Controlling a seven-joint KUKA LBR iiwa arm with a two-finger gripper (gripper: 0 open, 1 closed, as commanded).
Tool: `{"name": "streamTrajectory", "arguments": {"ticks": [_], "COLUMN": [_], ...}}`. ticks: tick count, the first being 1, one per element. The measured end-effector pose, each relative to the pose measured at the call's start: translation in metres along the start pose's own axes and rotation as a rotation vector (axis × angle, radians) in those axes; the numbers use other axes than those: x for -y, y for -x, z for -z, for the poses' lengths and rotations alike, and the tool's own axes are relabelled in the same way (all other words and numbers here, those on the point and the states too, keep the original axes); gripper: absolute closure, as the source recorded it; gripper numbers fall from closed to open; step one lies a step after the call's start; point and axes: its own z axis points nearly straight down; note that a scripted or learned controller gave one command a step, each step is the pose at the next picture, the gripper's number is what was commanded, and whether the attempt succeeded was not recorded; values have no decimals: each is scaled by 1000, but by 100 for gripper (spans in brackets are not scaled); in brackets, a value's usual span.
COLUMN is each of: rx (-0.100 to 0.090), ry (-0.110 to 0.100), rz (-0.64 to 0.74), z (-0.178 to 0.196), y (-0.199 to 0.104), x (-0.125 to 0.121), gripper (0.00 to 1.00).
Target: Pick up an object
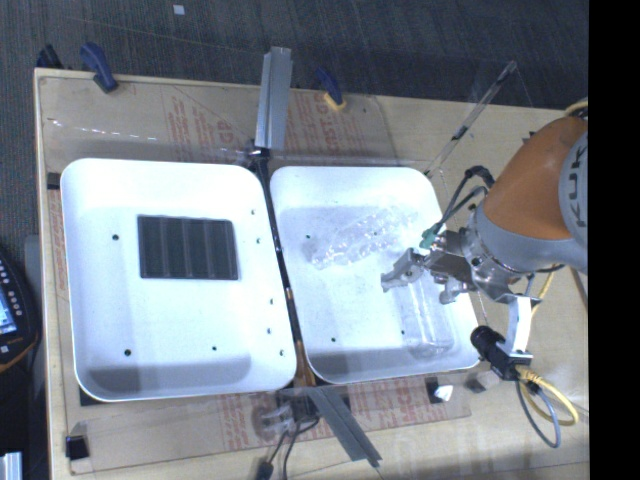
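Observation:
A crinkled clear plastic item [352,236] lies in the upper middle of the right bin [330,358]. Another clear, tube-like plastic item [425,326] rests near that bin's right wall. My gripper [402,272] hangs over the right half of the right bin, between the two clear items and just above the tube-like one's upper end. The grey arm with its orange band [535,193] reaches in from the right. A dark grey ribbed rectangular block [188,247] lies flat in the left bin [100,368], far from the gripper.
A metal divider bar [272,98] runs between the bins at the back. Blue clamps [98,68] hold the bench's far edge. Cables and a yellow hose [545,398] trail beside the right bin's front right corner.

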Motion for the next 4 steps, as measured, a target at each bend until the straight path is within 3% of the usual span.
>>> {"name": "streamTrajectory", "arguments": {"ticks": [1, 3, 4], "rx": [1, 2, 3], "ry": [4, 7, 7], "rz": [267, 374, 378], "z": [9, 43, 53], "y": [8, 13, 14], "x": [-3, -5, -6], "gripper": [0, 0, 100]}}
